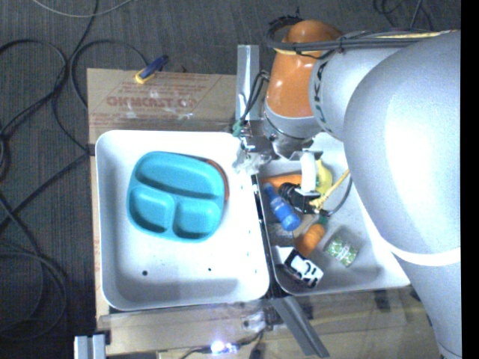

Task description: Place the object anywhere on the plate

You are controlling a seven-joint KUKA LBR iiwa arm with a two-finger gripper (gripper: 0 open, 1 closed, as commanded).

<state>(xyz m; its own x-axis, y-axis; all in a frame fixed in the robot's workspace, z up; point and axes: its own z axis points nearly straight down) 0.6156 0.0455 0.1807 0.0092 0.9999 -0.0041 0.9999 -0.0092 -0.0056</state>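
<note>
Grey casing and an orange band mark the arm [374, 111], which reaches in from the right and hangs over the inner edge of the right bin [359, 275]. Its gripper [251, 155] sits low at the seam between the two bins, and from above its body hides the working end, so I cannot tell whether the jaws are open, closed or holding anything. Just left of the jaws and a little nearer the camera's lower edge lies the blue plate [178, 194], a three-compartment dish resting in the left bin [120, 275]; a thin brown rim shows along the plate's edge nearest the jaws, and nothing lies in its compartments. On the other side of the jaws, to the right and below, the loose things crowd together in the right bin: a blue bottle [283, 208] closest to the jaws, an orange piece [284, 180] just above it, a yellow banana-like shape [323, 174] beyond that, and a carrot [310, 238] farther down. A black-and-white object [303, 269] rests near the bin's lower corner, with a small green speckled item [340, 250] beside it. Well beyond the jaws, past the left bin's far edge, a cardboard sheet [157, 103] lies flat with a yellow-and-blue tool [151, 69] at its top edge.
</note>
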